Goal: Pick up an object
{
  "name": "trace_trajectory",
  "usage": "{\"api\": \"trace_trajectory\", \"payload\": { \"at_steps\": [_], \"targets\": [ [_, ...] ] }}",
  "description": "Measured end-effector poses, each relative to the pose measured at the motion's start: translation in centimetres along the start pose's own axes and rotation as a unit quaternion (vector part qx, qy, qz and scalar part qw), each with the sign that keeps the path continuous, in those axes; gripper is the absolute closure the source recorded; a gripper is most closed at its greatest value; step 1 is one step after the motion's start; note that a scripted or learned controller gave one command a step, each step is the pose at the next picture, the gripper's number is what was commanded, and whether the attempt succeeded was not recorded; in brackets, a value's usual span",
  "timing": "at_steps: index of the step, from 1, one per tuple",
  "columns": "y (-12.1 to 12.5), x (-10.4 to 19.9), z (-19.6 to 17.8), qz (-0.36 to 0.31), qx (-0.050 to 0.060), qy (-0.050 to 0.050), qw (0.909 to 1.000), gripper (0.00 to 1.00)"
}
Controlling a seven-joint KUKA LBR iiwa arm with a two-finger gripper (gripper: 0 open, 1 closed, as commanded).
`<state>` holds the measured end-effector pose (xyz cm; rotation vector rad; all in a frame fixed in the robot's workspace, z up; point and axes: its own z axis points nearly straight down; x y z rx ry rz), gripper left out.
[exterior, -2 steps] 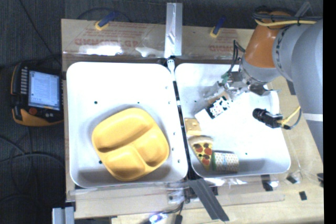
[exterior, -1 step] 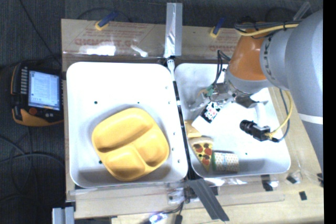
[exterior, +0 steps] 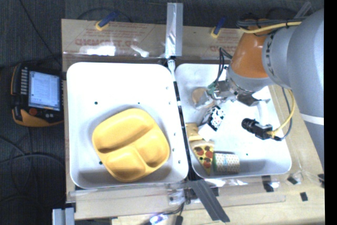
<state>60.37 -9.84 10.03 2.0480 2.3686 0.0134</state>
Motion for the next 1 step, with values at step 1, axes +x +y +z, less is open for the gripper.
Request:
{"api": "trace_trajectory", "payload": {
  "at_steps": [1],
  "targets": [
    [7.20, 3.74, -8.28, 0.031, 0.007, 0.000, 0.9995, 1.00]
  ]
}}
